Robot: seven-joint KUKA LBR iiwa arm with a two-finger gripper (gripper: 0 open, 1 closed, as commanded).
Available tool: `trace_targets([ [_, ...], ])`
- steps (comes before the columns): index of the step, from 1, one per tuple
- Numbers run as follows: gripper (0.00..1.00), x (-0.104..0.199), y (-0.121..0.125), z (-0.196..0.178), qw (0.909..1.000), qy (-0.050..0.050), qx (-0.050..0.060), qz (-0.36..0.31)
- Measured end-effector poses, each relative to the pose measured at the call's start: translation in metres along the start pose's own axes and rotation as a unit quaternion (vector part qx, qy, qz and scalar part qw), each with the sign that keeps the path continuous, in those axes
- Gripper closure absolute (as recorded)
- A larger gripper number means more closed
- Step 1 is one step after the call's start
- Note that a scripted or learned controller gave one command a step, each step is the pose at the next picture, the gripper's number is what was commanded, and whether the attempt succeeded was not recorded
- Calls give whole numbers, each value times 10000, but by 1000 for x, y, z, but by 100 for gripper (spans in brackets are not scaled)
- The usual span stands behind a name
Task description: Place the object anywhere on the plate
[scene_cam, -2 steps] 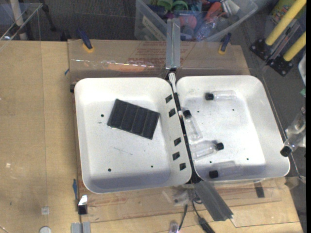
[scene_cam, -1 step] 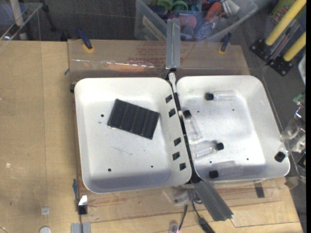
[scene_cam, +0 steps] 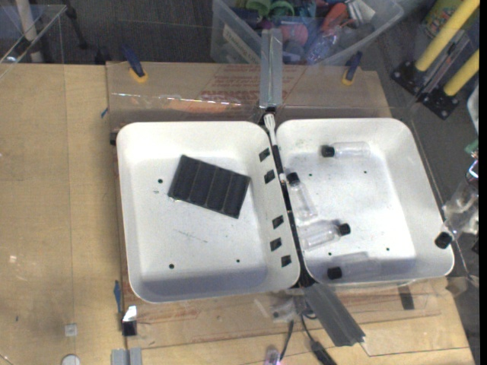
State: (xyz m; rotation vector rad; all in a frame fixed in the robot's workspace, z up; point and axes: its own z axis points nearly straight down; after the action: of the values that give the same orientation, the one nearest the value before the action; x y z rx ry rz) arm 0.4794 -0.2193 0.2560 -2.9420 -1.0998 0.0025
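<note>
A dark ridged rectangular plate (scene_cam: 209,186) lies flat in the left bin (scene_cam: 137,226), a little above its middle. Several clear plastic bottles with black caps lie in the right bin (scene_cam: 396,196): one at the back (scene_cam: 348,150), one by the divider (scene_cam: 300,198), one near the middle (scene_cam: 323,235) and one along the front wall (scene_cam: 351,268). Another clear bottle (scene_cam: 459,207), black cap (scene_cam: 442,240) downward, sits tilted over the right bin's right rim. A grey piece of the gripper (scene_cam: 475,166) shows just above it at the view's right edge. Whether it holds that bottle is unclear.
A metal bar (scene_cam: 271,67) runs from the back to the divider between the bins. Black clips (scene_cam: 272,204) line the divider. A clear tub of colourful toys (scene_cam: 304,14) stands behind the bins. Yellow tubes (scene_cam: 449,29) lie at the back right.
</note>
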Motion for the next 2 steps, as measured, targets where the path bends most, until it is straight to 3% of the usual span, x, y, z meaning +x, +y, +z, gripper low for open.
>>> trace_targets([
  [1, 100, 8, 5, 3, 9999, -1, -4, -136],
  [2, 100, 4, -4, -30, 9937, -2, -2, 1119],
])
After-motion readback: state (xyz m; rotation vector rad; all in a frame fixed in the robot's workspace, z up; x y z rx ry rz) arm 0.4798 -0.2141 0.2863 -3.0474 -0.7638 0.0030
